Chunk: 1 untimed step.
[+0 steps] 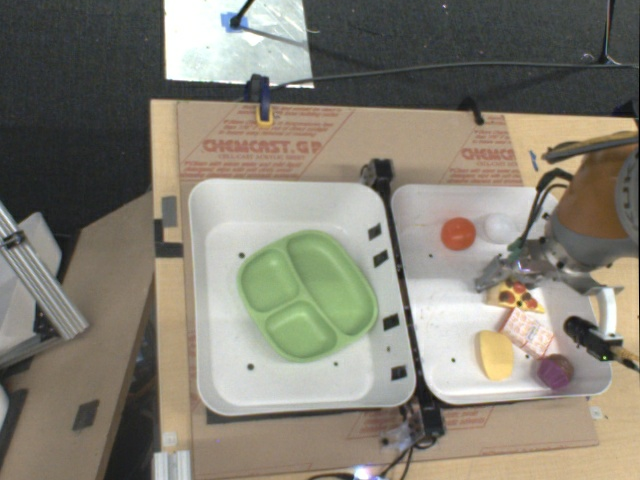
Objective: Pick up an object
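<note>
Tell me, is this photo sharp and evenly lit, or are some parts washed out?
Camera view: fairly soft overall; the white ball nearly vanishes against the bright right bin, the shiny sheet up top shows glare, the surrounding floor falls dark, and the green divided plate reads clearly with only faint shadows.

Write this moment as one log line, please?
arm: over right bin | gripper: low beside pizza slice toy | nearby: orange ball, yellow piece | left bin: green divided plate
</note>
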Tool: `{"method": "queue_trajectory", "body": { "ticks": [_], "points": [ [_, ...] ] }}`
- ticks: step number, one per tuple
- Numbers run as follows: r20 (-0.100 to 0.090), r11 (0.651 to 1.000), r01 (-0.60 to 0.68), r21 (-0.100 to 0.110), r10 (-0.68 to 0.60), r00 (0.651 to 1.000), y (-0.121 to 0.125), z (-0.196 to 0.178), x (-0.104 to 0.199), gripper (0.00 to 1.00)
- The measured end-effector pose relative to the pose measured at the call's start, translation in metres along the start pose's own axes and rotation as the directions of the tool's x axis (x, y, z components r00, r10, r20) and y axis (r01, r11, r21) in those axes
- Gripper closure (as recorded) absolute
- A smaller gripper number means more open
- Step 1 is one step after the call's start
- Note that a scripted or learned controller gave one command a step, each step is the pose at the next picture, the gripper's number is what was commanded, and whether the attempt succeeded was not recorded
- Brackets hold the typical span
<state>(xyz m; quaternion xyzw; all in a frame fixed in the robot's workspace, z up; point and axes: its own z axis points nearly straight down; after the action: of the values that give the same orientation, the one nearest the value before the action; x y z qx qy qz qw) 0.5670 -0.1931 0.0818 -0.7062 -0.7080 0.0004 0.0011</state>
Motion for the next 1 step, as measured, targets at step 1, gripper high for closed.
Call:
{"method": "queue_trajectory", "body": {
  "ticks": [1],
  "points": [
    [0.003, 1.000, 0.001, -0.008, -0.001, 1.000, 0.0022, -0.0143, -0.0008, 1.00]
  ]
}}
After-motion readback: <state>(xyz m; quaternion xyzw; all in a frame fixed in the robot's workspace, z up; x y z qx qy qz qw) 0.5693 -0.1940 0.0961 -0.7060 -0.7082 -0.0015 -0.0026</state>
